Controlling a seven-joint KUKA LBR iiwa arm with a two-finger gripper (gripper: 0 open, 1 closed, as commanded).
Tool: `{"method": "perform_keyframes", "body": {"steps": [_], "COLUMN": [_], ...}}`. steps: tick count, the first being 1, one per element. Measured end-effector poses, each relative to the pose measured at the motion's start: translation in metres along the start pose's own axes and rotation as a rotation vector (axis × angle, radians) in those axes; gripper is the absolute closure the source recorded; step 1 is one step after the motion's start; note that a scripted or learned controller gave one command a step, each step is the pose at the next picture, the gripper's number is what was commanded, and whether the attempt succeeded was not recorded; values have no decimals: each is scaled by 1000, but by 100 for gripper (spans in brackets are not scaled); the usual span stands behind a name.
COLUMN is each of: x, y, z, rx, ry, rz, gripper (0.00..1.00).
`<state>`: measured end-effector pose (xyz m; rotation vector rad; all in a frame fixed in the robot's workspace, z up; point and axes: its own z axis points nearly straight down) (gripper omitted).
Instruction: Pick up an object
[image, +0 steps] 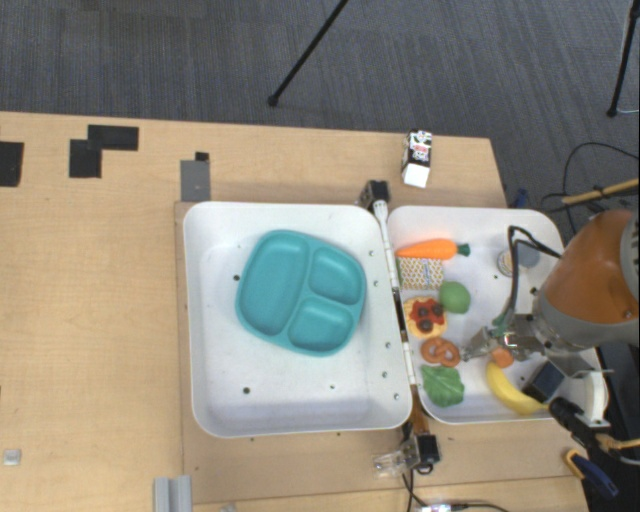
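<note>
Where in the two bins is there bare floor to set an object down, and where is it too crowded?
Free: the left bin floor around the teal tray, widest along its front wall. Also the right bin back edge, behind the carrot. Crowded: the right bin's left side, carrot to banana, where the tool hovers.

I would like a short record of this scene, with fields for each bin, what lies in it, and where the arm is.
left bin: holds a teal divided plate
right bin: holds the toy food
items, top to bottom: carrot, small yellow box, green ball, dark berry piece, pretzel, green leafy piece, banana
arm: reaches in from the right, over the right bin
pincer: low, between pretzel and banana; finger state unclear
outside bins: small white carton on the bench above the right bin
</note>
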<state>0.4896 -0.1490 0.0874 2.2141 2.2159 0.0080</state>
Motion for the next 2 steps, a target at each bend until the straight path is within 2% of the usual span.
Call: {"method": "perform_keyframes", "body": {"steps": [1,2], "x": [0,24], "y": [2,-1], "z": [-11,-77], "rx": [-5,7], "ry": [0,3], "rz": [0,-4], "gripper": [100,100]}}
